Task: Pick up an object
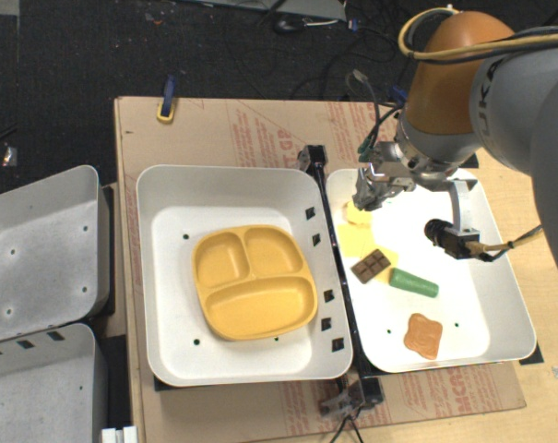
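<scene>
While we are looking down on the bench, the gripper is hanging low over the far left corner of the right bin, its tip right above a pale yellow piece lying against the bin's left wall. We cannot tell whether the gripper is released or clenched — the wrist is hiding its tip from us — and we are seeing nothing clearly caught in it.

That yellow piece is looking like the nearest candidate. It is sitting directly under and just toward the near side of the gripper, so the coming move is turning mostly on a short straight drop rather than a sideways reach. Its longer side seems to be running along the bin wall, away from the camera and back.

Other choices are lying farther toward the near edge: a brown chocolate bar just beside the yellow piece, a green block next to that with its long axis running left to right, and an orange toast-shaped piece well apart from the gripper. The left bin is holding a yellow divided plate — across the wall, and we are judging it a harder pick.
</scene>
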`<state>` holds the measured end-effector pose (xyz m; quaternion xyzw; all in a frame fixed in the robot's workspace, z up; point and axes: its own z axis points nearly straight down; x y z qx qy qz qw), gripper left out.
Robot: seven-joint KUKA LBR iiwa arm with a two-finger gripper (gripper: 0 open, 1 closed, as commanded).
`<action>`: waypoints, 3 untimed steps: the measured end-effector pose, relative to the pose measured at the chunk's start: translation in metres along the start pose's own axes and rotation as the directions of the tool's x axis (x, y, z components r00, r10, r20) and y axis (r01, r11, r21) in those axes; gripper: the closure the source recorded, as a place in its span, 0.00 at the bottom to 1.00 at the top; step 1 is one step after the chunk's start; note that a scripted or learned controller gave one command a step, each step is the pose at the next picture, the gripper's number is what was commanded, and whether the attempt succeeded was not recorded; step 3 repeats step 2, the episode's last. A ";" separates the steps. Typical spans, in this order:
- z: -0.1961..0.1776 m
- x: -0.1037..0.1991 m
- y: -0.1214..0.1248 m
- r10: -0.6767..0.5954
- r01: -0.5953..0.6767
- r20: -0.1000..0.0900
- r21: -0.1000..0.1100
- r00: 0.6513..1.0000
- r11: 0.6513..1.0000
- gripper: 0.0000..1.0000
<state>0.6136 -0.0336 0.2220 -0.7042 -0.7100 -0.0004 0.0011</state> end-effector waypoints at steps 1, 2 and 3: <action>-0.006 0.064 -0.006 -0.001 0.001 0.000 -0.001 1.000 1.000 1.00; -0.002 0.115 -0.023 0.000 0.000 0.000 0.002 1.000 1.000 1.00; -0.002 0.115 -0.023 0.000 0.000 0.000 0.002 1.000 1.000 1.00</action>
